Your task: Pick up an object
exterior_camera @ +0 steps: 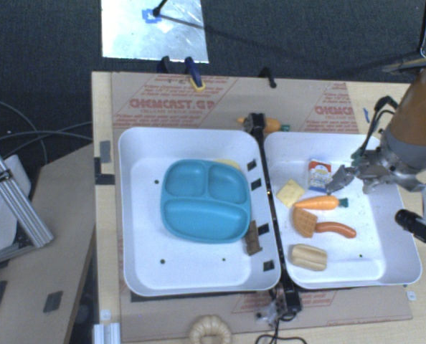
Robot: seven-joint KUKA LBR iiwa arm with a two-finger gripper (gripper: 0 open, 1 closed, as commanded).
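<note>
The right bin [396,264] holds several toy foods. A small red and white carton [318,173] lies beside a yellow cheese wedge [290,192]. Below them are an orange carrot [318,203], a waffle-like orange piece [304,223], a red sausage [335,228] and a tan bread roll [308,256]. My gripper [342,178] hangs low over the bin, just right of the carton and above the carrot's green end. The view shows nothing held in it.
The left bin [138,264] carries a blue divided plate [204,199], with a brown piece [252,239] near the divider. An orange object [271,125] lies behind the bins. A pale ring [211,330] sits at the bench's front edge.
</note>
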